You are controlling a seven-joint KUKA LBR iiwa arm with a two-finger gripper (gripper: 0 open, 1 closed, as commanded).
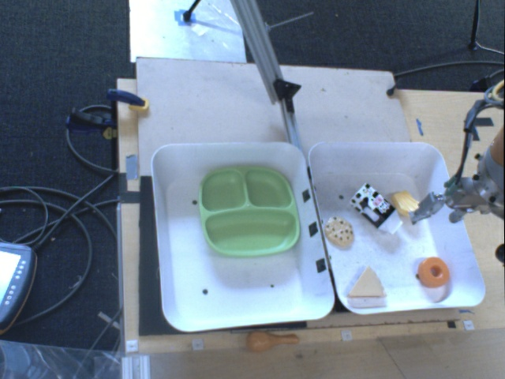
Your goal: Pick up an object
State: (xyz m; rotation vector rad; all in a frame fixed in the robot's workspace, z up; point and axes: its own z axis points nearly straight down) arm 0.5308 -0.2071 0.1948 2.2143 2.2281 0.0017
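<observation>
Right now our gripper [426, 208] hangs over the right bin [454, 172], just beside a yellow piece [405, 203] and a black-and-white carton [373, 206] that lie touching each other near the bin's middle. We cannot tell how the jaws stand — they are too small and blurred. Nothing shows between them, so we count nothing as held. Also in this bin are a cookie [339, 231], a sandwich wedge [367, 284] and an orange ring [433, 272]; the left bin [177, 235] bears a green divided plate [249, 212]. We judge the yellow piece the nearest target: likely light, stiff toy plastic, smooth and a bit slippery. We would pinch it across its narrow sides — clear of the carton.
</observation>
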